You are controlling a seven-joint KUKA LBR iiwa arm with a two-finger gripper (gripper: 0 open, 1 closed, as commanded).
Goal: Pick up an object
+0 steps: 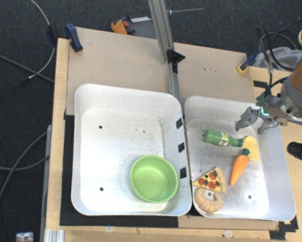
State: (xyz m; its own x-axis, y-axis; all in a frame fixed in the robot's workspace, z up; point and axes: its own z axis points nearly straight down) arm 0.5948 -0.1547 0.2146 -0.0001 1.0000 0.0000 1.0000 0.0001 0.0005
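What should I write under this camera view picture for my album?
Robot claw open above toy food in the right bin; green bowl in the left bin.

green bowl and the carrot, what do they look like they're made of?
Green bowl: probably moulded plastic, uniform lime colour, smooth with a soft sheen on the rim. Carrot: looks like a toy, likely plastic or rubber, flat saturated orange with a green cap and no surface texture. Cannot tell hard from soft in this view.

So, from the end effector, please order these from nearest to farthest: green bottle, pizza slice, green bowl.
From the end effector:
1. Green bottle, right bin, just below it.
2. Pizza slice, right bin, near the front.
3. Green bowl, left bin, farthest.
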